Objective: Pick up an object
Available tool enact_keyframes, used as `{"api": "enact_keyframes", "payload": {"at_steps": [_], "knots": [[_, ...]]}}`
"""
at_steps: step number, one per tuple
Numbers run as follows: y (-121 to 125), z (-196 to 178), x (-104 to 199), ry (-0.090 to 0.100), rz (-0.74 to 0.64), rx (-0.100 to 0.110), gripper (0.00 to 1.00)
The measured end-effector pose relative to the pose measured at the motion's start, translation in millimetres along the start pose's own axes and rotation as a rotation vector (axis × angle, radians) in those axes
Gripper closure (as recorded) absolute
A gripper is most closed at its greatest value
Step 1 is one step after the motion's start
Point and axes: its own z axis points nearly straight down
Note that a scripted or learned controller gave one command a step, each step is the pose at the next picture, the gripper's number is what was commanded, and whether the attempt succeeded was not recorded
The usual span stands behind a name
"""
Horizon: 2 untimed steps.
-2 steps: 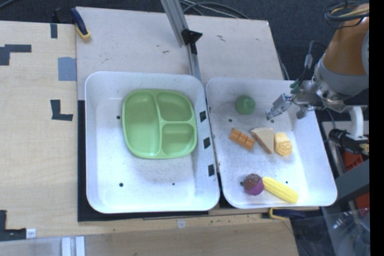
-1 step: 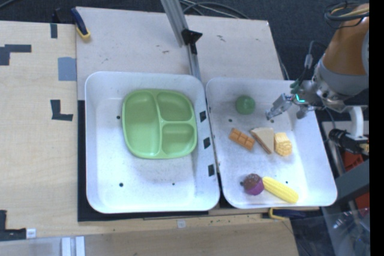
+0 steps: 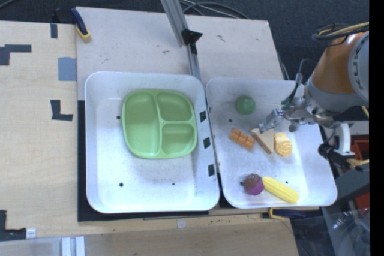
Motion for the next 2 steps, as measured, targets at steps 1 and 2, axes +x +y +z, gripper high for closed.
{"api": "enact_keyframes", "payload": {"at_steps": [1,2], "knots": [[4,46,-3,-0.011,0.000,-0.020,0.00],[4,33,-1,-0.008,-0.002,-0.021,1.00]]}}
